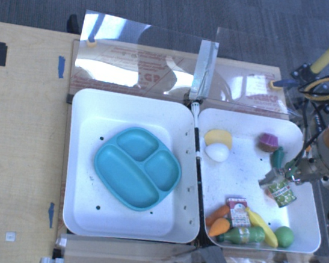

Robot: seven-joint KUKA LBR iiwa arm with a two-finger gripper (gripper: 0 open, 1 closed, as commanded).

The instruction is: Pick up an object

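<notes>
The right bin [236, 180] holds several small items. My gripper [275, 179] reaches in from the right and hangs low near the bin's right wall. A small green packet [282, 194] lies right under or against its tip; I cannot tell whether it is gripped. Just above the gripper are a teal piece [278, 157] and a purple item [268, 141]. A yellow item [219, 136] and a white egg [216, 153] sit at the bin's upper left.
Along the right bin's front edge lie a red-and-white carton [238, 210], a banana [263, 227], a lime [284, 236], a carrot [218, 226] and a green bottle-like item [244, 235]. The left bin [83, 147] holds a blue divided plate [137, 168]. Cables [323, 83] hang at the upper right.
</notes>
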